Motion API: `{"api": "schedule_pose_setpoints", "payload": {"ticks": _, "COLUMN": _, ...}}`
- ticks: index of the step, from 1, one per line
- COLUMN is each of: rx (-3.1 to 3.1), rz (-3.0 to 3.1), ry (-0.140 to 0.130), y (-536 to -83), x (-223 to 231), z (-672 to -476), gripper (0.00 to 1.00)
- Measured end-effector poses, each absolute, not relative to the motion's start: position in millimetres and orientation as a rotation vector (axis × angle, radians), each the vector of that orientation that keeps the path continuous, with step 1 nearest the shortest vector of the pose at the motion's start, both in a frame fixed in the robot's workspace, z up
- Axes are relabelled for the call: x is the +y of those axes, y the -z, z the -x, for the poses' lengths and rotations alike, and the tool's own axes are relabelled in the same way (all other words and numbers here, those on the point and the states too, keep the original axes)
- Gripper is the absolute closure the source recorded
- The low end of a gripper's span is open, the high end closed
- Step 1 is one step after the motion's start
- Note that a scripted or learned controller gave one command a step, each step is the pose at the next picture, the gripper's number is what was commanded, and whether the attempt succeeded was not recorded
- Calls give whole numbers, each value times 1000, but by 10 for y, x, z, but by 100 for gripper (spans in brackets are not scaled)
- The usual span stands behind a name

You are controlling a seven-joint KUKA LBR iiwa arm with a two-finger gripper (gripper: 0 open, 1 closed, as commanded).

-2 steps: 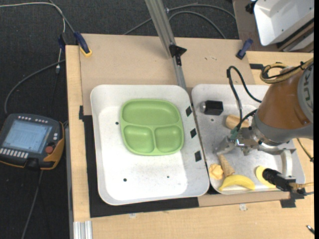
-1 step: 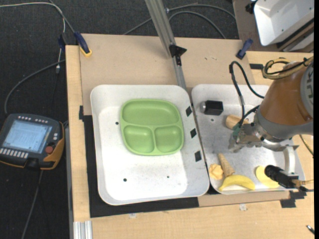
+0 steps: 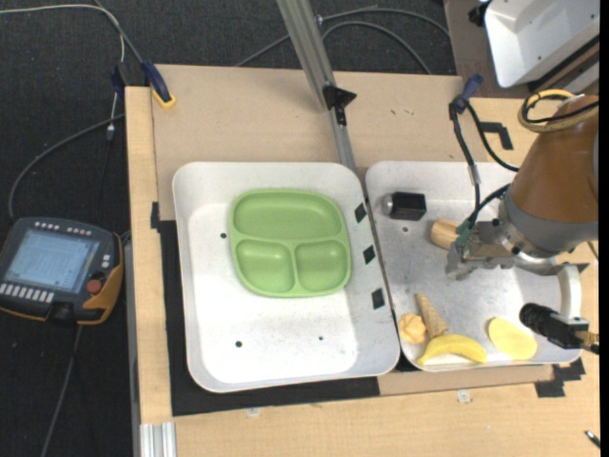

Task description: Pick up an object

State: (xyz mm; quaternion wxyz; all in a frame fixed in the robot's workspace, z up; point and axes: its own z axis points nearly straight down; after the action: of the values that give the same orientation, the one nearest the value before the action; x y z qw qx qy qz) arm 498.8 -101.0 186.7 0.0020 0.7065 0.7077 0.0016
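My gripper (image 3: pixel 463 255) hangs low over the middle of the right bin (image 3: pixel 495 174), with the grey wrist and orange band to its right. A tan cylinder (image 3: pixel 442 233) lies just to the gripper's upper left, touching it or nearly so. A black block (image 3: pixel 406 205) rests near the bin's far left corner. Along the front edge lie a banana (image 3: pixel 452 349), a pale cone (image 3: pixel 430 313), a small orange-yellow lump (image 3: pixel 412 327) and a flat yellow slice (image 3: pixel 512 339).
The left bin (image 3: pixel 205 346) holds a green divided plate (image 3: pixel 289 242). A metal rail (image 3: pixel 314 50) slants down from the top to the wall between the two bins. A teach pendant (image 3: pixel 57 269) lies on the floor at the far left.
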Motion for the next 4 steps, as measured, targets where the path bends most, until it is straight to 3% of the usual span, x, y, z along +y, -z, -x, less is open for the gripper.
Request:
{"api": "schedule_pose_setpoints", "payload": {"ticks": 1, "rx": 2218, "rz": -2215, "ry": -8, "y": -2501, "x": -1063, "z": -5003, "gripper": 100}}
{"api": "schedule_pose_setpoints", "payload": {"ticks": 2, "rx": 2221, "rz": -2219, "ry": -3, "y": -2588, "x": -1060, "z": -5012, "gripper": 100}}
{"api": "schedule_pose_setpoints", "payload": {"ticks": 4, "rx": 2231, "rz": -2214, "ry": -4, "y": -2462, "x": 61, "z": -5022, "gripper": 100}}
